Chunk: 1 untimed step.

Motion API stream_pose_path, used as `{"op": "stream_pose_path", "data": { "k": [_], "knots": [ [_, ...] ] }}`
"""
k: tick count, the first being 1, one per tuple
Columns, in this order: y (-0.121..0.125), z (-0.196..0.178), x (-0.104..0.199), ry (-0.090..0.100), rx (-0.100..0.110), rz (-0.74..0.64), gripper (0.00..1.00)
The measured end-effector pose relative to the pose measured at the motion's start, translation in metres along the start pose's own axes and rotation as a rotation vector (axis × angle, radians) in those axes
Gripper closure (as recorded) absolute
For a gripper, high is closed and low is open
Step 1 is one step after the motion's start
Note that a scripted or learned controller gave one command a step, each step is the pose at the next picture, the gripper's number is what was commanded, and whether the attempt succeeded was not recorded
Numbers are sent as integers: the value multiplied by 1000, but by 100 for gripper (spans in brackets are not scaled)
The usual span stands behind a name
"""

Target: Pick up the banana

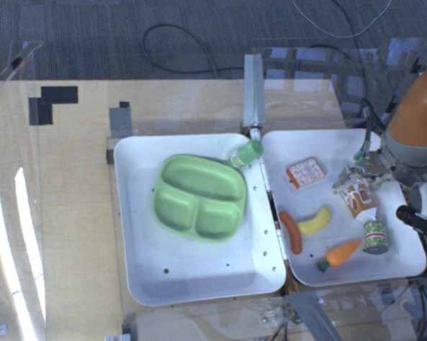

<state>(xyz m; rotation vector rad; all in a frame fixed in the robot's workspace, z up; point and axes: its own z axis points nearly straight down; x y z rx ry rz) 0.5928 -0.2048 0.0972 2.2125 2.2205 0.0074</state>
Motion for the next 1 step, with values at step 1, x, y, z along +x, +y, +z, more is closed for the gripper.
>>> {"op": "stream_pose_path", "data": {
  "k": [1],
  "knots": [
    [3, -13, 1, -1, -8, -3, 100]
  ]
}}
